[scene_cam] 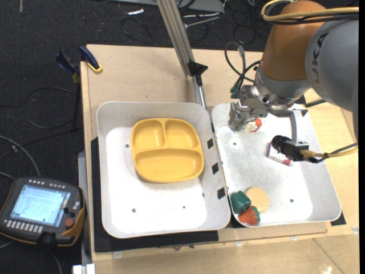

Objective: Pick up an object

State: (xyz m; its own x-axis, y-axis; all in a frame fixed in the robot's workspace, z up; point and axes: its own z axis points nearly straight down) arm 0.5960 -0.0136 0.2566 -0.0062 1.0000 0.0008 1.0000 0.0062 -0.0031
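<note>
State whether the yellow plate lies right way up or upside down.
Right way up: the yellow plate in the left bin shows three open compartments, with nothing in them.

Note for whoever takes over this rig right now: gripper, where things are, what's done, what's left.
Gripper: low over the far-left corner of the right bin; no held object visible.
Things: red bit right beside the gripper; green block, orange piece and tan disc in that bin's near-left corner; yellow plate in the left bin.
Done: no pick to be seen.
Left: grasp one object and lift it.
</note>
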